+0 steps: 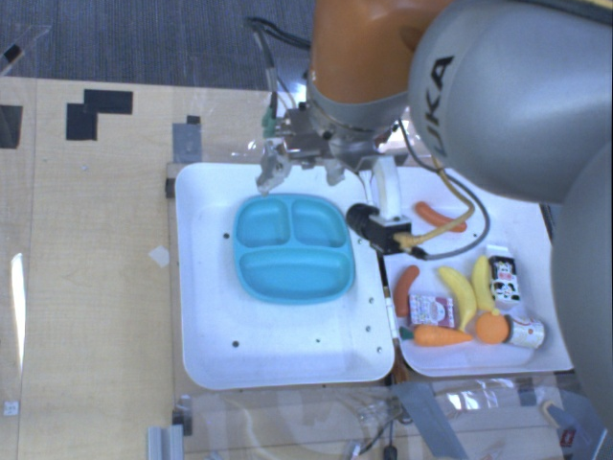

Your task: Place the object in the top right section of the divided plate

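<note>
The blue divided plate (292, 249) lies in the left white bin (206, 286), with two small sections at its far side and one large section in front. Its top right section (319, 224) holds nothing. My gripper (302, 171) hangs just beyond the plate's far rim, under the orange wrist band. Its fingers (270, 171) stand apart and it is open, with nothing between them. The food items lie in the right bin (536, 257).
The right bin holds an orange sausage (440, 216), a red sausage (406, 285), two bananas (460, 293), a carrot (440, 335), an orange (491, 328), a pink box (430, 308), a small bottle (503, 279) and a can (527, 333). A black cable plug (375, 228) hangs over the divider.
</note>
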Available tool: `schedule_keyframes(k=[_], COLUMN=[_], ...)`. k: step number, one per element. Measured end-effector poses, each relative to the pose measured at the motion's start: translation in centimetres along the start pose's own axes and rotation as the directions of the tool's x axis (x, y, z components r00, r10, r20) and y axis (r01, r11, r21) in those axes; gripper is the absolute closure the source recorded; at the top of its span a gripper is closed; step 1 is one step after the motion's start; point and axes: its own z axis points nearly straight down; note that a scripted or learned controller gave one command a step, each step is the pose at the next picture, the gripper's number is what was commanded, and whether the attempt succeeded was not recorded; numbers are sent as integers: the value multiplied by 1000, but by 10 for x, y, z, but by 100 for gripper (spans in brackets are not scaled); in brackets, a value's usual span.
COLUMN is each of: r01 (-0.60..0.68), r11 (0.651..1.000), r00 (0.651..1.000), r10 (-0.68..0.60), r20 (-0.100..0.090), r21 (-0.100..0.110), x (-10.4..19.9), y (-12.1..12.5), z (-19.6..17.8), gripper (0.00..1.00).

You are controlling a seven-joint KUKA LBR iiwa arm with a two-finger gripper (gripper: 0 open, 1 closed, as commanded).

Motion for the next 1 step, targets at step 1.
schedule_keyframes(k=[1], r01=[5], r11=[1000], r00=[1000], r10=[-5], r20=[-1], r21=[-6], x=[1], y=[1], z=[-12], gripper=[100])
